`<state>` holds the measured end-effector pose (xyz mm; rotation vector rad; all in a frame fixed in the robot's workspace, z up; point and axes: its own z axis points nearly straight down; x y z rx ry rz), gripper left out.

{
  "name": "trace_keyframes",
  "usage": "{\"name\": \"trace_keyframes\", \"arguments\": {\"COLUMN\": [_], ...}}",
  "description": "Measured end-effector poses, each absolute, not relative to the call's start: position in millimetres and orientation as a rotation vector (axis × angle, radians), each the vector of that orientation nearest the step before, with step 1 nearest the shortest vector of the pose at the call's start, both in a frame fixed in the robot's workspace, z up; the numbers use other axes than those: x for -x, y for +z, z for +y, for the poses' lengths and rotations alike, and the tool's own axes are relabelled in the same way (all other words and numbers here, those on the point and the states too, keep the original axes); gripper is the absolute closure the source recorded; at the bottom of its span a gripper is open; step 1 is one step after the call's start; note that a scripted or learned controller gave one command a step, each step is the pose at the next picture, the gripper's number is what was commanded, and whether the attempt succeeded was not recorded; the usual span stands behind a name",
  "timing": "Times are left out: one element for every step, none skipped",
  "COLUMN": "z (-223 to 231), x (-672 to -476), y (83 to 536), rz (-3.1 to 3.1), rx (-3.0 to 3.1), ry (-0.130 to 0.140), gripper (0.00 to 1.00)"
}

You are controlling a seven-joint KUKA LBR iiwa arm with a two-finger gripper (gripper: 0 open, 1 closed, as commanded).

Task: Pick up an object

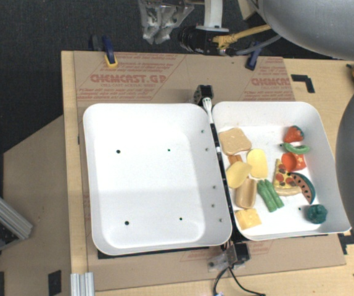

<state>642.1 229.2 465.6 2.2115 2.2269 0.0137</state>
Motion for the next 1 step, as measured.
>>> {"name": "trace_keyframes", "arguments": {"z": [224.2], "x": [-599.9], "y": [393.4], "rz": [2.226], "rx": [-2.224], "ry": [-0.015], "gripper": [1.00]}}
